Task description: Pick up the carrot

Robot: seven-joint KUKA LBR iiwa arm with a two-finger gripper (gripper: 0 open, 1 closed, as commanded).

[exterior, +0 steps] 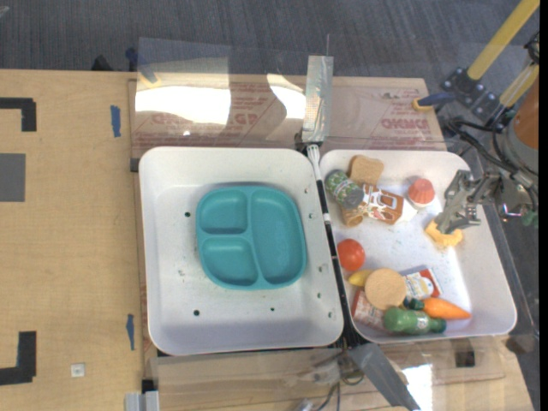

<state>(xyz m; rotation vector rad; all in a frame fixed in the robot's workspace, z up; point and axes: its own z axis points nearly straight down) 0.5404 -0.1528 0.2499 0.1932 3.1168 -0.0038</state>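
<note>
The orange carrot (447,309) lies in the near right corner of the right bin (492,268), its thick end touching a green vegetable (406,320). My gripper (454,219) hangs over the bin's right side, well behind the carrot. It stands open with nothing between its fingers. Its tips are just above a yellow cheese wedge (446,235).
The right bin also holds a tomato (350,253), a round biscuit (385,288), a toast slice (366,170), a red-and-white ball (420,192), a green can (346,188) and packets. In the left bin (163,229) sits a teal divided plate (253,235).
</note>
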